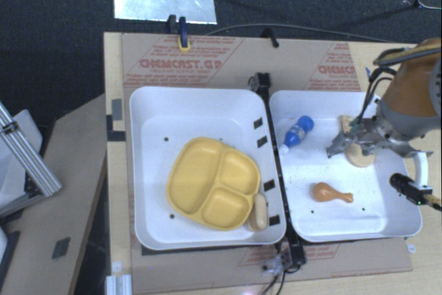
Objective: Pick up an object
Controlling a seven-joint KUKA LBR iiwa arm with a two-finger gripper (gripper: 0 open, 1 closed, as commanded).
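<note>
A: While the arm sits over the right bin [345, 228], where's the target?
B: Tan round block [359, 157] right under the gripper [353, 143], far-right side. Pale, disc-like, partly hidden.
A: Fingers?
B: Can't tell if apart or together.
</note>
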